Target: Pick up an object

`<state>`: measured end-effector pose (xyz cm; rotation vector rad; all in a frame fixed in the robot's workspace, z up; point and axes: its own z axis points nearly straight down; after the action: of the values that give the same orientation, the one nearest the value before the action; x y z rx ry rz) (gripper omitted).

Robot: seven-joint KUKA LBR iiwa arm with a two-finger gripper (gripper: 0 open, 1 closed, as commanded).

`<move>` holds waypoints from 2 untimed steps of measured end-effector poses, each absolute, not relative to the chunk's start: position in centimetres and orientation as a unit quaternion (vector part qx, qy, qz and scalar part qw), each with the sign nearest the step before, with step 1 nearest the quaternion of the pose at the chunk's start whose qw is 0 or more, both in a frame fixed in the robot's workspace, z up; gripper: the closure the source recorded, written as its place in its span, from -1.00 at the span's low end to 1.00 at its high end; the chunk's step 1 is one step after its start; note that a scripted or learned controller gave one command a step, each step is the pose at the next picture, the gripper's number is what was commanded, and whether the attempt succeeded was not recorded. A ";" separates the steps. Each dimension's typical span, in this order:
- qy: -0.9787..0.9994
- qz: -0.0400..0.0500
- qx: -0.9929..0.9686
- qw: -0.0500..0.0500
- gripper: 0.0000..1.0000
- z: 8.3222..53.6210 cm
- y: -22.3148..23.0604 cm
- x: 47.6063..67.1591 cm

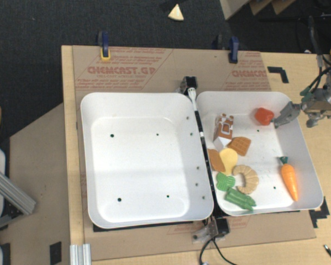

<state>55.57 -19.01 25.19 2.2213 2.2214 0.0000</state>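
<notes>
From the camera view, your tool (283,115) sits at the right bin's (298,148) far right rim, just beside the red object (264,115); whether it is wide or narrow, you cannot tell. Nothing looks gripped, so this reads as the approach. Next, centre over the object and descend.

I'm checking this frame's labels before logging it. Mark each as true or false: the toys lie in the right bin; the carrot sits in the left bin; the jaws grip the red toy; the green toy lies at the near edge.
The toys lie in the right bin: true.
The carrot sits in the left bin: false, it lies in the right bin.
The gripper jaws grip the red toy: false, it lies beside them.
The green toy lies at the near edge: true.
</notes>
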 end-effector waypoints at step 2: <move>0.707 -0.001 0.708 -0.002 -1.00 9.5 -15.5 62.6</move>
<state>62.64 -15.54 9.45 2.2259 2.2234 -0.0036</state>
